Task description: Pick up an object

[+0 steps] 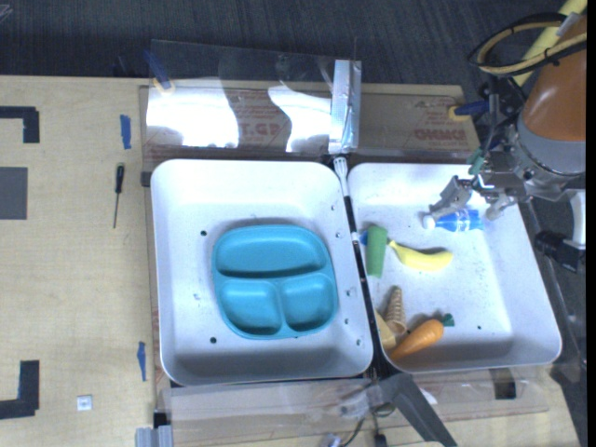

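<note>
The right bin (521, 324) holds several small objects. A small blue and white bottle (453, 220) lies near its back. A yellow banana (424, 257) and a green piece (375, 250) sit at mid-left. An ice cream cone (391, 307) and an orange carrot (419, 335) rest at the front left. My gripper (477, 200) hangs over the back of this bin with its fingers spread open, nothing between them. Its left finger (453, 194) is just above the bottle, which lies on the bin floor slightly left of the gap.
The left bin (177, 203) holds a blue divided plate (275, 277). A clear upright divider (343, 105) stands behind the bins. The arm's orange band (557, 110) and yellow cables (521, 45) are at the right edge.
</note>
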### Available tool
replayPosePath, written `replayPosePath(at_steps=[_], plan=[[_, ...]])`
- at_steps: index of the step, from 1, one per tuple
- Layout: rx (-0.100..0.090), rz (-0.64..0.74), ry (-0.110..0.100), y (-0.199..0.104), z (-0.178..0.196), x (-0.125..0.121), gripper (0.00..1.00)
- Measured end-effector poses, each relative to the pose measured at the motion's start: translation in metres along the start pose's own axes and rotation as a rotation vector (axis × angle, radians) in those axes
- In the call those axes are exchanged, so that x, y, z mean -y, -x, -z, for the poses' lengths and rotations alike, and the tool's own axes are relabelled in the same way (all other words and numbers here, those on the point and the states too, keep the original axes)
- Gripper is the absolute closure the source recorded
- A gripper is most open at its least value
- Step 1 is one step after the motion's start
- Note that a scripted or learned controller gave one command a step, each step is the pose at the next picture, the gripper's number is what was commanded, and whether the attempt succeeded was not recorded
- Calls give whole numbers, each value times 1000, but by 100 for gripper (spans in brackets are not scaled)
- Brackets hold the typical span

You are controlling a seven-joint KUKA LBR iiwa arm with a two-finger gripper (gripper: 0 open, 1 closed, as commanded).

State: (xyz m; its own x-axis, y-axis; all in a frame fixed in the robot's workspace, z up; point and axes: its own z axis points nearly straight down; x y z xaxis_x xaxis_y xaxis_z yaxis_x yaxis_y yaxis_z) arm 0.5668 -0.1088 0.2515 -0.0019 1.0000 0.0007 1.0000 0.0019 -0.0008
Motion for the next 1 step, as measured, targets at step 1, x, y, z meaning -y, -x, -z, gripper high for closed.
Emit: replayPosePath(at_steps=[1], plan=[[10, 67, 27, -6, -145, 1, 0]])
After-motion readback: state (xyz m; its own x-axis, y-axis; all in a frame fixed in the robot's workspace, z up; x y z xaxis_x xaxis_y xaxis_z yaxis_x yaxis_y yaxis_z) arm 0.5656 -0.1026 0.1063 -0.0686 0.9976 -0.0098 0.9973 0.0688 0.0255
